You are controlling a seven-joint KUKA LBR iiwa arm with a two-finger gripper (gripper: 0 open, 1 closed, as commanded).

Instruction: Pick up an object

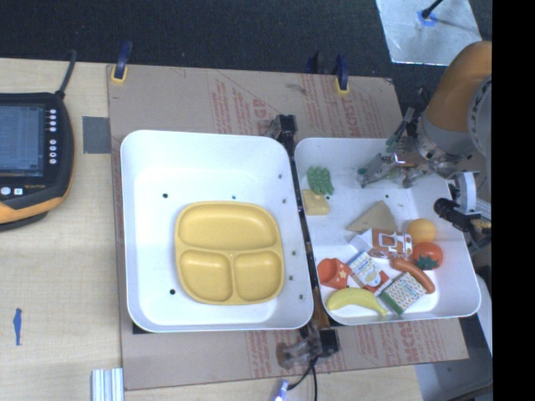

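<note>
We see the end effector point(386, 168) low over the far part of the right bin point(468, 303), near that bin's back edge, with the grey arm point(456, 115) reaching in from the worktop's right side. Its thin fingers point toward the bin's middle and seem spread, with nothing between them, though at this size we cannot tell for sure whether they are open or closed.

The objects lie in the right bin. Near its left wall sit a green piece point(319, 180) and, just in front of it, a pale yellow block point(315, 202). Toward the middle lies a tan wedge point(374, 217). Closer to the right wall are an orange point(422, 229) and a tomato point(428, 256), close together. Along the front edge lie a banana point(357, 304), a red piece point(333, 271), a sausage point(414, 275) and several small printed packets point(390, 243), crowded and partly touching.

The left bin point(146, 224) holds a yellow divided tray point(228, 251) near its centre. Both bins rest on a cardboard sheet point(217, 98) clamped at the worktop's back edge. A handheld controller point(29, 161) lies at the worktop's left edge.
</note>
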